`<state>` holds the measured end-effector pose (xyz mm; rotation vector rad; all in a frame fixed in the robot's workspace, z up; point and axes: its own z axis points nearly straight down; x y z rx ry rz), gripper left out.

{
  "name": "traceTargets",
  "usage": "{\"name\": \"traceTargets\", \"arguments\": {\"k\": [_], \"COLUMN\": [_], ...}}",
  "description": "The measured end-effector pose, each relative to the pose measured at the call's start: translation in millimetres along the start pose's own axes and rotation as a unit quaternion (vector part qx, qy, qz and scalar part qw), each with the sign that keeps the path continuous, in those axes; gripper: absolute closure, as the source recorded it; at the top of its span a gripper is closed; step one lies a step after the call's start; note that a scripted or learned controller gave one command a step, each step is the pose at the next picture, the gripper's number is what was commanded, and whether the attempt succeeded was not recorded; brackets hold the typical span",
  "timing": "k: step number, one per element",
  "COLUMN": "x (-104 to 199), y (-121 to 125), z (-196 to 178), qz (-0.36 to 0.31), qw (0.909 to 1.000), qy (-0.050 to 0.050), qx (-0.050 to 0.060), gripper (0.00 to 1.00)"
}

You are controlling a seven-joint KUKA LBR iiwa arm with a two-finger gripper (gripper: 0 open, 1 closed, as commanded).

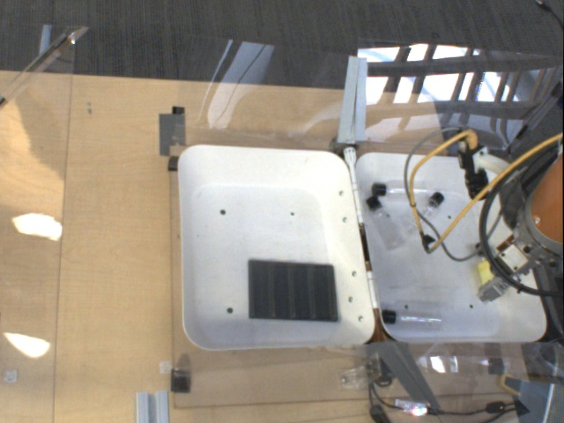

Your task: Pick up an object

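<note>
Two white bins: the left bin [203, 236] holds one dark ribbed pad [292, 290]; my arm [538, 218] hangs over the right bin [458, 320]. My pincer's state I cannot tell.

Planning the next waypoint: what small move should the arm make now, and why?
Probably traverse left toward the left bin. The one clear pick target, the dark ribbed rectangular pad, lies flat near that bin's front edge, while the arm sits over the right bin, far from it. The pad looks thin, so an approach at one edge seems wiser.

A dark ribbed rectangular pad [293, 291] lies flat in the left bin's near part
</note>
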<state>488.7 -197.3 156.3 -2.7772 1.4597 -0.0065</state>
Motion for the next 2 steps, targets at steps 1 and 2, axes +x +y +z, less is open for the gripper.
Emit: {"name": "traceTargets", "arguments": {"k": [1,2], "x": [12,59], "y": [-89,-102], "z": [-46,-81], "qz": [-0.111,-0.353], "qw": [0.9938,0.9357], "qy": [-0.001,0.003], "qx": [0.000,0.002], "gripper": [1.00,1.00]}}
